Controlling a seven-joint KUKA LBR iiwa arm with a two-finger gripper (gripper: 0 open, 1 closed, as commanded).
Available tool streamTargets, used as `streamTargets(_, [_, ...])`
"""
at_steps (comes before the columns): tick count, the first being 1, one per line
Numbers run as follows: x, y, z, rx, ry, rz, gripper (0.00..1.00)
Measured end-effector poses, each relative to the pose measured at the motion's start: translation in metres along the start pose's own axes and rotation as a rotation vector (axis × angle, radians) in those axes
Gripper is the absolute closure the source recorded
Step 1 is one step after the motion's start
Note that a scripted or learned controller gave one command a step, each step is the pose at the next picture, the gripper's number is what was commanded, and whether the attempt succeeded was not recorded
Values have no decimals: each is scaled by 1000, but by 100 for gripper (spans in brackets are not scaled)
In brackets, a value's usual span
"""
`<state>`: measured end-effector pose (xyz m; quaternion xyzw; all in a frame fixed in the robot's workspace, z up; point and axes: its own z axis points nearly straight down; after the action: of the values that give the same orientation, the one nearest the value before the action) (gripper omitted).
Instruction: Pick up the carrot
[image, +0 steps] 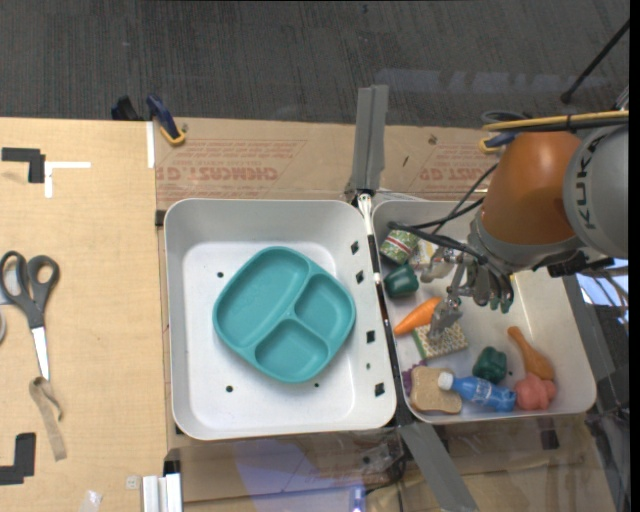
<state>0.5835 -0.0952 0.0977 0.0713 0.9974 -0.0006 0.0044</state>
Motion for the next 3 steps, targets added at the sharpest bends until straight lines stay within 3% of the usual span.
streamTargets(1, [-2, 1, -11, 0, -7, -3, 100])
streamTargets(2, [-2, 1, -11, -1, -7, -3, 0])
streamTargets(3, [3, 0, -1, -1, -4, 9, 0])
